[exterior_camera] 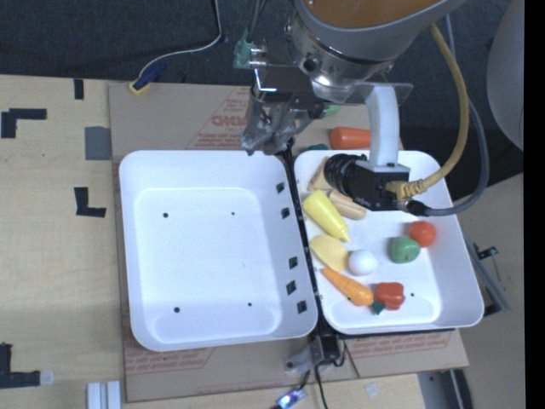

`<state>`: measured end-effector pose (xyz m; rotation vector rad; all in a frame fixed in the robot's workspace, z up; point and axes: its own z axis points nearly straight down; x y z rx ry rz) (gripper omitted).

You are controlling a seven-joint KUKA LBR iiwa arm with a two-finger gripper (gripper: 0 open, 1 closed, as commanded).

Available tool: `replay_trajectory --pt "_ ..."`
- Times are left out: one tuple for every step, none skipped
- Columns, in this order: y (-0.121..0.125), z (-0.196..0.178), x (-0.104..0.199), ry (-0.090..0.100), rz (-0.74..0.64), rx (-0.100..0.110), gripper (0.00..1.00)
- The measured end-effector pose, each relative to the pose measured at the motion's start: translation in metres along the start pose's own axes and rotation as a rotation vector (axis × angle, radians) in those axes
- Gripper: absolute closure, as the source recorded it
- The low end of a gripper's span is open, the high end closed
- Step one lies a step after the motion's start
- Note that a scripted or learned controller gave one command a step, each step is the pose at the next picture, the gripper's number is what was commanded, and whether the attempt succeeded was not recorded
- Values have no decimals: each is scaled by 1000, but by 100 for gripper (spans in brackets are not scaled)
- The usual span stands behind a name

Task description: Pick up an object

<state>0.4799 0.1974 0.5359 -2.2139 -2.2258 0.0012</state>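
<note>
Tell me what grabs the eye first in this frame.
The big grey and orange arm fills the top, its gripper hanging over the far edge where the two bins meet. Next comes the bright toy food in the right bin: a carrot, a white ball, a green piece.

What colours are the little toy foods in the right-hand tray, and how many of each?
Yellow: 2, a pepper-like piece and a rounder piece
Orange or red: 4, a carrot, a red-orange piece, a small tomato-like ball, and one at the back rim
Green: 1
White: 1, a ball
Tan: 1, partly hidden
Total: 9
</note>
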Motion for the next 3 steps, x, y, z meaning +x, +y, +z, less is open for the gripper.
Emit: replay_trajectory --pt "87 2 -12 -2 7 -4 100" --pt "25 0 -9 -1 2 0 100" --pt "3 1 -9 -2 4 0 100"
